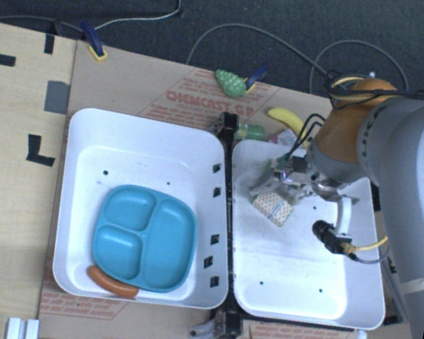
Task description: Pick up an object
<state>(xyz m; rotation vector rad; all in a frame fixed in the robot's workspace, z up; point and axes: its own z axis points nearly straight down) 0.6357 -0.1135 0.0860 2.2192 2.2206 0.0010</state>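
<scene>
In the right bin (pixel 319 301) a small tan patterned object (pixel 273 207) lies near the back left part. My gripper (pixel 280 186) is low over it, right at its upper edge, with the grey arm and orange band reaching in from the right. The left bin (pixel 92 135) holds a blue divided plate (pixel 145 236) and an orange sausage-shaped object (pixel 112 283) at the plate's front edge.
Behind the bins, on the cardboard, lie a yellow banana (pixel 286 119), a green object (pixel 230 83) and a light green piece (pixel 252 132). A black divider strip (pixel 224 215) runs between the bins. Cables trail across the dark floor at the back.
</scene>
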